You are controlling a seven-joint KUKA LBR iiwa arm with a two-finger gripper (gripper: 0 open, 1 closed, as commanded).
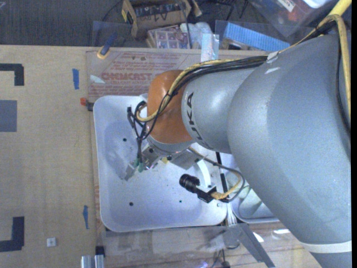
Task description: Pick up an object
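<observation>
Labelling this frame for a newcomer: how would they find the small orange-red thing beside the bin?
Start at the white bin under the grey arm. Just outside its upper left corner, on the wooden bench, sits the orange-red piece. The nearby tape strips are blue.

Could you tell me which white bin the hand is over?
The bin on the view's left: the hand sits above its floor; the other bin lies mostly under the arm.

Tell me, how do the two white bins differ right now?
The left-hand bin is mostly in plain view, while the right-hand bin is largely covered by the arm, with just a corner showing. The gripper hangs over the left-hand bin, not the right-hand bin. Both are white and shallow.
</observation>
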